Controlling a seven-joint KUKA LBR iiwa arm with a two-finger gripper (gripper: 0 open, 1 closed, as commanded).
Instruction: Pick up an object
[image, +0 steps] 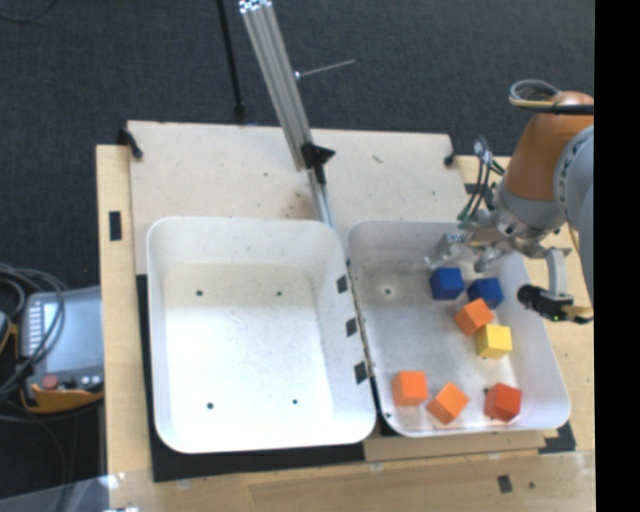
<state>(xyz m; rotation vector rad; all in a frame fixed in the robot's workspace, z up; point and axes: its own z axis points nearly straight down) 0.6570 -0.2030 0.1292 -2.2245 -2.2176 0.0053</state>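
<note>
The right bin (395, 262) holds several small blocks. Two blue blocks (447, 283) (486, 291) lie side by side near its back. In front of them sit an orange block (474, 316) and a yellow block (493, 340). Along the front wall are two more orange blocks (409, 387) (449, 402) and a red block (503, 401). My gripper (468, 252) hangs just behind and above the two blue blocks, open, with nothing between its fingers.
The left bin (160, 250) sits beside the right one, their rims touching in the middle. A slanted metal post (285, 95) rises from the bench behind the gap between the bins. A pale board lies behind both.
</note>
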